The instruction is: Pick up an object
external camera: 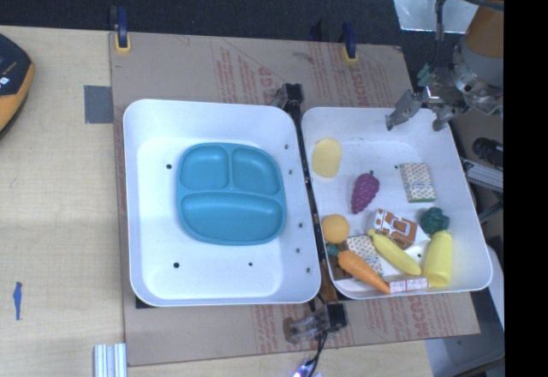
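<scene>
My claw (421,112) hangs spread wide and holding nothing over the top right corner of the right bin (479,221), the grey arm (481,41) reaching in from the right w/ its orange band above the wrist. No target is fixed yet; the candidates all lie lower in that bin. Nearest are a pale yellow disc (326,157) by the bin's left wall, a purple grape bunch (365,191) mid-bin and a patterned packet (417,182) just right of it. Farther down sits the crowd: an orange (335,227), a carrot (363,272), a banana (394,254), a brown box (395,226), a green lump (434,218) and a yellow bottle (438,259), several touching or overlapping. The left bin (141,195) carries a blue plate (230,193) w/ three compartments, well apart from the claw.

Risks as I judge them: a straight drop from here meets bare bin floor near the rim, so the claw could shut on nothing or clip the wall. The flat packet and disc give little to pinch. In the bottom cluster, fingers may wedge btwn neighbours, nudge the round orange away or drag two items at once. The grapes, standing alone, look the safest bet.
</scene>
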Available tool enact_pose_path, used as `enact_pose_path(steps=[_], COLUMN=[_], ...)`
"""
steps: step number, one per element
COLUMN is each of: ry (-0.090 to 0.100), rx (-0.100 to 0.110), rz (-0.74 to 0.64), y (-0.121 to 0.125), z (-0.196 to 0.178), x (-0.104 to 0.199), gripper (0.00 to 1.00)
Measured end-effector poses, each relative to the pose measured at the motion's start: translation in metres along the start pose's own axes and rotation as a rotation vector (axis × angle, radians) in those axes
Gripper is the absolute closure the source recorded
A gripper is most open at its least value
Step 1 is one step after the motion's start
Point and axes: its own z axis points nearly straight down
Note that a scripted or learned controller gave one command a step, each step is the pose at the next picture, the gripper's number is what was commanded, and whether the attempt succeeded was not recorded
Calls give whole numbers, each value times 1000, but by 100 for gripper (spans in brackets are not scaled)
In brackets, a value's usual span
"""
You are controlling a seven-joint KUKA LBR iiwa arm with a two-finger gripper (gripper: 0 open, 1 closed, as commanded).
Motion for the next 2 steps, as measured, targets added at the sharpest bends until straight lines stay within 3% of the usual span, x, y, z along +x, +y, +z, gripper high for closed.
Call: enact_pose_path(steps=[1, 2], ry=[4, 3], rx=[11, 8], rz=[-3, -3], y=[-60, -79], z=[62, 124], x=[54, 79], gripper=[0, 0])
